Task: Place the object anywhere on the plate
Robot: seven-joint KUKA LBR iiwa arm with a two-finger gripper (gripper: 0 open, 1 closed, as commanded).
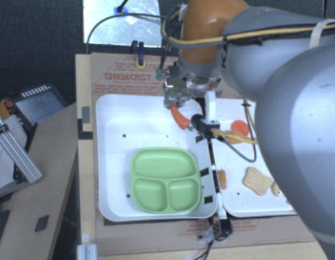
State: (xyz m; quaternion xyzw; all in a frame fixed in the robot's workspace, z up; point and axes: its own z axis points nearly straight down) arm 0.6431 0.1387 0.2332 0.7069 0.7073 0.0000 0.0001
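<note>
A green plate (165, 180) with three compartments lies in the near part of the left white bin (116, 140). My gripper (174, 103) hangs above the far right part of that bin, beyond the plate. An orange carrot-shaped object (180, 117) slants down from between its fingers, so the gripper is shut on it. The carrot is clear of the plate, above the bin floor near the divider between the bins.
The right bin (235, 205) holds an orange round piece (240, 127), a yellow-orange strip (238, 138), a cracker (257, 181) and a small brown piece (222, 179). A black cable runs down along the divider. My large grey arm covers the right side.
</note>
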